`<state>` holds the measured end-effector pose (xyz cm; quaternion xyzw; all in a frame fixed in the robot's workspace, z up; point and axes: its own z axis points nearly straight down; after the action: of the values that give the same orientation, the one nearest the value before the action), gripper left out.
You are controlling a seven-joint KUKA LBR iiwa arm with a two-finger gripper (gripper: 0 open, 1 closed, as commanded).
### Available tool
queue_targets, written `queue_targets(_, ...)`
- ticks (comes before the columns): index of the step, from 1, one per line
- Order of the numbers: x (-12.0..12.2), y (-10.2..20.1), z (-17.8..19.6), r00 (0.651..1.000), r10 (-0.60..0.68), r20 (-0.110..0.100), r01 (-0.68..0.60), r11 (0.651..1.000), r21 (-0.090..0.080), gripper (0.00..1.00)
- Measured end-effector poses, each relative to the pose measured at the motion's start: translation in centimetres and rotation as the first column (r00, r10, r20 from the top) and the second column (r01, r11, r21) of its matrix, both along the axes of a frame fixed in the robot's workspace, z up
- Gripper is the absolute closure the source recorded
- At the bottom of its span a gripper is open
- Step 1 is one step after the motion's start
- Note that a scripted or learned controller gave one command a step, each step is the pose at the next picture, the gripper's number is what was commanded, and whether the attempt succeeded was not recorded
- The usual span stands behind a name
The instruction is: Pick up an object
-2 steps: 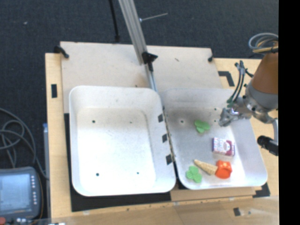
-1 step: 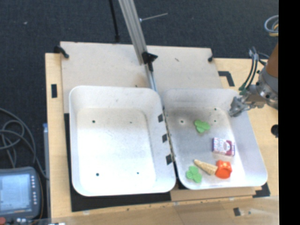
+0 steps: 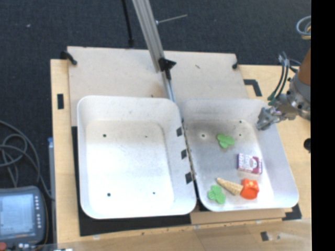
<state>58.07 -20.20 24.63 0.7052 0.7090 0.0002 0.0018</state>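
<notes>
The right bin [image 3: 272, 156] holds several small items. A green piece [image 3: 225, 140] lies near its middle. A pink and white box [image 3: 249, 163] sits to the right of centre. Near the front lie a tan cone [image 3: 228, 186], an orange-red piece [image 3: 249, 189] touching the cone's end, and a second green piece [image 3: 216, 194]. My gripper [image 3: 263, 120] hangs over the bin's far right corner, apart from all the items, with nothing visible between its fingers. Its wrist reaches in from the right edge.
The left bin [image 3: 84, 140] stands beside the right one, with black clips along their shared wall. A slanted metal post [image 3: 149, 27] rises behind the bins. A screen [image 3: 18, 213] and cables sit off the bench at the lower left.
</notes>
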Motion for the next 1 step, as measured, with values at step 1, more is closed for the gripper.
queue_targets(1, 0.5, 5.19, 1.01, 1.0, 0.002, 0.0, -0.002, 1.0, 0.003, 1.0)
